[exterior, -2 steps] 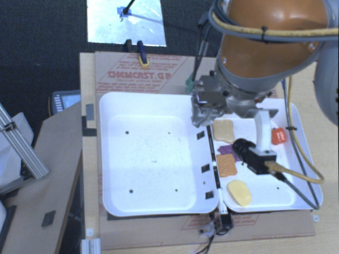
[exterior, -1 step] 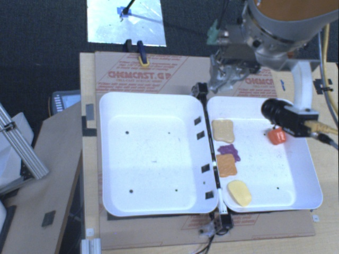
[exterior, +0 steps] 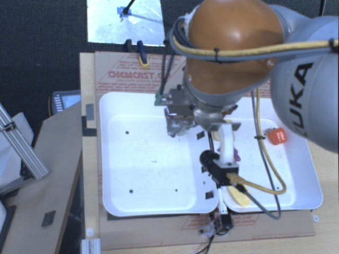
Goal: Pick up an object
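Hovering the gripper [exterior: 177, 125] over the left bin's [exterior: 122, 110] right side, by the divider; we can't tell whether it's open or closed. Pickable items sit in the right bin [exterior: 304, 184]: orange object [exterior: 276, 136] mid-right, yellow object [exterior: 241, 197] at the near edge. Risk: descending here, we likely grab bare plastic.
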`<state>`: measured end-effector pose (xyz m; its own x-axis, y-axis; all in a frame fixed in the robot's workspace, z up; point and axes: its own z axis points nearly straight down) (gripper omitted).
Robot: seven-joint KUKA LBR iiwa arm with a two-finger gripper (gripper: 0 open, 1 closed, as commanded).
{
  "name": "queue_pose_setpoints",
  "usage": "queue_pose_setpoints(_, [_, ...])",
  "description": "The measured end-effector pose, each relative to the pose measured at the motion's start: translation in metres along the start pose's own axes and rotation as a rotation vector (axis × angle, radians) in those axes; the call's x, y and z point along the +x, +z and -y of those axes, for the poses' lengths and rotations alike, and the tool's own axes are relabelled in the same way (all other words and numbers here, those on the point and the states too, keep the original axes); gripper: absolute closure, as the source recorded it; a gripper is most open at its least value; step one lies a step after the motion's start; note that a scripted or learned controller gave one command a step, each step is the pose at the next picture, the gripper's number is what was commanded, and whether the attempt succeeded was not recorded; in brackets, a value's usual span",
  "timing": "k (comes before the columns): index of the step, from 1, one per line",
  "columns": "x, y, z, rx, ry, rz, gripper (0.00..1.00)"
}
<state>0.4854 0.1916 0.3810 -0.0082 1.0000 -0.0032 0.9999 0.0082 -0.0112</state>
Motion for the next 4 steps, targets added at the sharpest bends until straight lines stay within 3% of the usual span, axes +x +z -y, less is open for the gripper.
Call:
queue_pose_setpoints(1, [-0.005, 0.109, -0.001, -0.003, 0.008, 0.000, 1.00])
queue_pose_setpoints(2, [-0.097, 0.142, -0.065, -0.012, 0.018, 0.001, 1.00])
queue_pose_setpoints(4, [-0.087, -0.081, 0.001, -0.026, 0.003, -0.008, 1.00])
